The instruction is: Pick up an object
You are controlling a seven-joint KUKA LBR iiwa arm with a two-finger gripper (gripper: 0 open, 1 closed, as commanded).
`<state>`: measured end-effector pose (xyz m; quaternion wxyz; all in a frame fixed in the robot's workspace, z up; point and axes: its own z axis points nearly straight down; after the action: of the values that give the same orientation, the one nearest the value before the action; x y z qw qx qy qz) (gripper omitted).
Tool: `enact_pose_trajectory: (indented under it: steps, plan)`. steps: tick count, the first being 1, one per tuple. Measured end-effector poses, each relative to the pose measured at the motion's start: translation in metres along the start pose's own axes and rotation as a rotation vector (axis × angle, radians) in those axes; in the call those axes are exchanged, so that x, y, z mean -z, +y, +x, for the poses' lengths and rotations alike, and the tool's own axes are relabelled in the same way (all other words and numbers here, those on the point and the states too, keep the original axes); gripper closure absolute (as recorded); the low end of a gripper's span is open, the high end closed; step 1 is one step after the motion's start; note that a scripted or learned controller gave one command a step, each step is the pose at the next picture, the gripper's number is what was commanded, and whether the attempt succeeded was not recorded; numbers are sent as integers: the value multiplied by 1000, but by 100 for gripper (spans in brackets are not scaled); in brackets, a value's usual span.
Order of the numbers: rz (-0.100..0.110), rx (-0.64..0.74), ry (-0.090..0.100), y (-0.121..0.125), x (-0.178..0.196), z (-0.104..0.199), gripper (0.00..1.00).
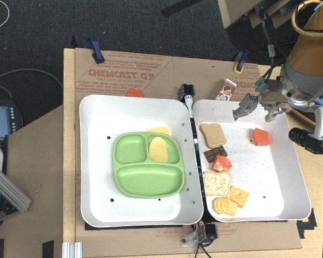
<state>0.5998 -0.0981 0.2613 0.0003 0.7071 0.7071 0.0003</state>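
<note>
The gripper (260, 108) hangs open and empty over the far part of the right white bin (288, 186), probably waiting to choose. The orange plastic block (261, 137) lies just near it; other toy foods crowd the bin's left side. The arm's upper part is cut off at the frame's edge.

Arm (311, 52) reaching in from right, wrist angling downward, gripper (260, 108) hovering with fingers (245, 107) spread apart, gripping nothing.
</note>
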Motion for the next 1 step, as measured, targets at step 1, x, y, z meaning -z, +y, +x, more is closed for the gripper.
enact_pose_trajectory:
  steps: [1]
  plan:
    - [2,-6,3,-111,-180,6,0]
